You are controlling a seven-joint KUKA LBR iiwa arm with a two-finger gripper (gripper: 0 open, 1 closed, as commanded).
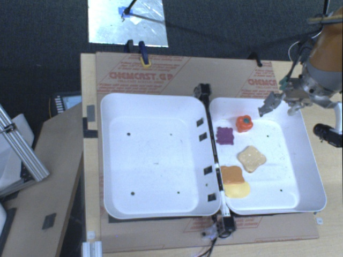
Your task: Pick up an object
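The right bin (300,159) holds several small objects: a red-orange pepper (244,123), a purple piece (225,136), a tan toast-like slab (251,159), an orange block (232,174) and a yellow piece (238,190) touching it. My gripper (281,104) hangs over the bin's far right part, up and to the right of the pepper. Its two fingers are spread apart with nothing between them. The arm's orange band (327,50) shows at the right edge.
The left bin (155,154) lies beside the right one, joined by a black clamp strip (209,143). Both rest on a cardboard sheet (161,74). A shiny foil sheet (127,14) lies at the back.
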